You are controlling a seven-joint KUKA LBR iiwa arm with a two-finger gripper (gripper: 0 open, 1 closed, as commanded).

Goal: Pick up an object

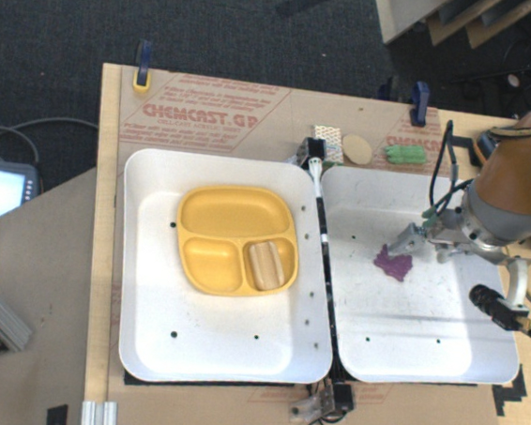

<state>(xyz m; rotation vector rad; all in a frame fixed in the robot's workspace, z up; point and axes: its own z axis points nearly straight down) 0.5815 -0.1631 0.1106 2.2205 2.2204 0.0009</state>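
Purple object (393, 263) in right bin (420, 355), gripper (412, 239) just beside

I have a single camera, fixed above the bench (257, 112) and looking down on it at a slant, so the far edge of the board sits toward the top of my picture and the near edge toward the bottom. It stands back enough that both white bins fit whole: the left bin (139, 335) and the right bin (439, 357) lie side by side across the middle. Dark floor shows beyond the far edge and some clutter at the left and lower margins. The arm (519, 177) comes into my view from the right side, cut off by the frame. With only this camera, I have no second angle to compare.
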